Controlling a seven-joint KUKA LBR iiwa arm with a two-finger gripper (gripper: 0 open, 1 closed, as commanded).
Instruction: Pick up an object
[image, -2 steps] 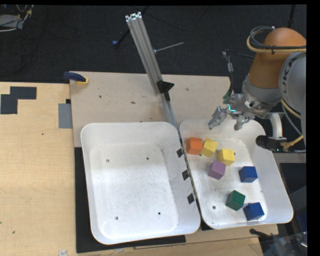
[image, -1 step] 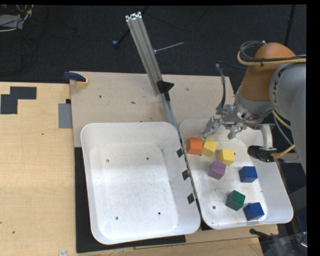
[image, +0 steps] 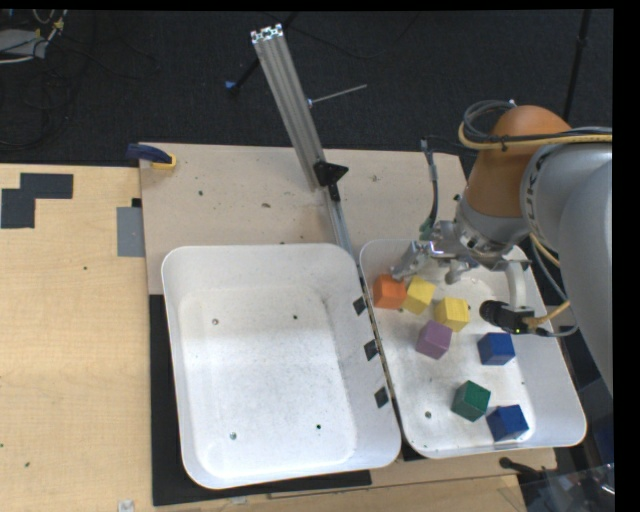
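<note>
Nearest the camera, the right white plastic bin (image: 560, 425) holds a blue cube (image: 508, 421) at its near right corner, with a dark green cube (image: 470, 399) just to its left. A little farther back sits a second blue cube (image: 495, 348), and left of that a purple cube (image: 433, 339). Beyond the purple one lie two yellow cubes — one (image: 452, 312) close behind it, the other (image: 420, 294) farther left — and an orange cube (image: 390, 292) rests at the far left of the cluster, near the bin's left wall. All seven blocks lie on the bin floor; none is raised.

The left white plastic bin (image: 200, 300) stands beside it, touching along the shared edge, on the pale wooden surface (image: 70, 330).

Farther back, the grey arm with its orange band reaches in from the right, and its two-finger gripper (image: 432, 258) hangs low over the far part of the right bin, just behind the orange cube and the left yellow cube. Its metal parts are small and blurred together, so whether the fingers are spread or pressed together cannot be told, and no block shows between them.

Judged from this, the pick is not yet made — the gripper is placed near the orange and yellow cubes, but the grasp and the lift are both left to do.

A slanted aluminium bar (image: 295, 105) rises behind the bins.
</note>
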